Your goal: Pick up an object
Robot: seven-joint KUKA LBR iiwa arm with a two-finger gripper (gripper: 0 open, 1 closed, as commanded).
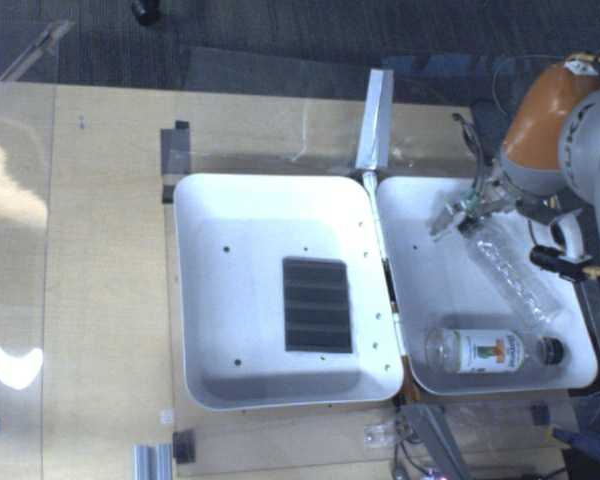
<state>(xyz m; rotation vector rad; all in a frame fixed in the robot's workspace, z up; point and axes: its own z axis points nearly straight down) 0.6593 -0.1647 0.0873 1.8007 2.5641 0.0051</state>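
Camera view: bottle lying flat in right bin, cap pointing right; hand above, grip state unreadable.

Even overhead light, moderately bright. Glare patches on the clear sheet at left. White bins nearly overexposed; soft shadow along the left bin's near wall. Mild softness overall; far floor dim, bluish.

Left bin: open but for a dark ribbed mat. Right bin: labelled bottle along near wall; clear, possibly plastic, bottle diagonal; left portion free.
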